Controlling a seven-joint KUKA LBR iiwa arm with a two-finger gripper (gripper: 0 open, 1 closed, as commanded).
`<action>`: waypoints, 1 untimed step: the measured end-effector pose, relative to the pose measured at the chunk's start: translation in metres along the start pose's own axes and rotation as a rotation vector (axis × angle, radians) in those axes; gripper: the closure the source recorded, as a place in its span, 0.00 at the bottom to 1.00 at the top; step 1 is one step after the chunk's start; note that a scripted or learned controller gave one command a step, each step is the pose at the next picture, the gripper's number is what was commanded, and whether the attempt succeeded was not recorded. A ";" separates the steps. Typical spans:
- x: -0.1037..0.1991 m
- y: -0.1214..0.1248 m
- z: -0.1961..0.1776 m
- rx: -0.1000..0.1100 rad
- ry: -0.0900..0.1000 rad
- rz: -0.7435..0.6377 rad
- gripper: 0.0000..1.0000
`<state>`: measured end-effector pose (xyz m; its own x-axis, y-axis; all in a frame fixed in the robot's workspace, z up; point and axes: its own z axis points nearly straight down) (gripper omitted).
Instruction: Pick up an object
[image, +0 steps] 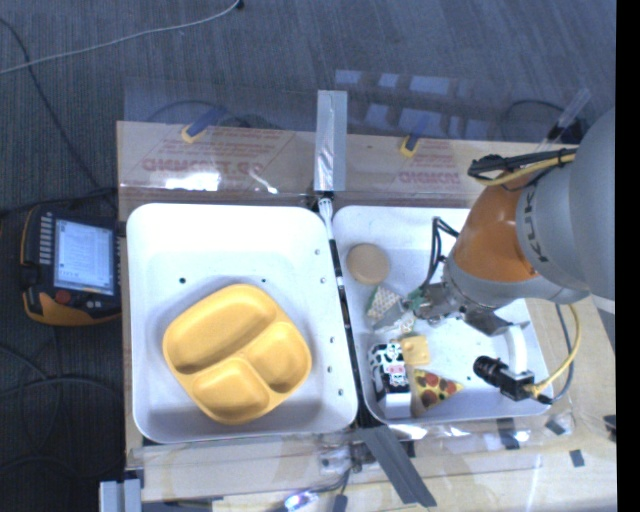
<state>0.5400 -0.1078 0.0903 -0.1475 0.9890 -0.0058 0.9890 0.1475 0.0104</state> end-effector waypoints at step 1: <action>-0.009 0.055 0.001 0.002 0.002 0.121 0.00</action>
<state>0.5955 -0.1088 0.0896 -0.0275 0.9996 -0.0029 0.9996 0.0275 0.0087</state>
